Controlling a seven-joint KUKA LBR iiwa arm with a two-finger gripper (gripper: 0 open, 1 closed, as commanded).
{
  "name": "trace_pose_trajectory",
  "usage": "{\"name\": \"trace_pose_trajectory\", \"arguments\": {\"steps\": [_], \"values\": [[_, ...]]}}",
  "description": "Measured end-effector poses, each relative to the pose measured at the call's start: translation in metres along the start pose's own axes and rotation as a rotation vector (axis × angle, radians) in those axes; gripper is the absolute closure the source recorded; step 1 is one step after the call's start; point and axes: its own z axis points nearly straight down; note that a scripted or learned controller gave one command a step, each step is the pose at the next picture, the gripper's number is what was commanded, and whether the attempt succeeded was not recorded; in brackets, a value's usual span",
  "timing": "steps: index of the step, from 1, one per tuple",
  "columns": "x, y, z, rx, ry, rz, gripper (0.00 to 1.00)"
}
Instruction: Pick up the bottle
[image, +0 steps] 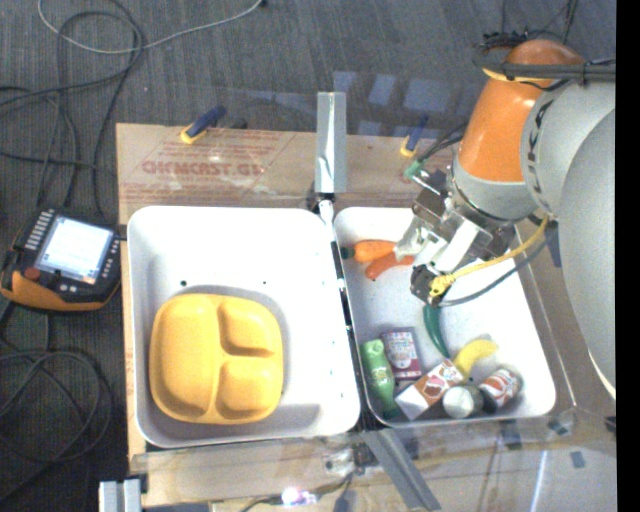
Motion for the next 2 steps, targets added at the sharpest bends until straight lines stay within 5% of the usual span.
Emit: {"name": "trace_pose_trajectory", "arguments": {"steps": [1,2], "values": [[-0.0302,0.0051,0.0563,0.001,-0.001,0.006,1.0],[-0.0302,0.0052,0.0561,0.001,-0.001,0.006,0.0]]}}
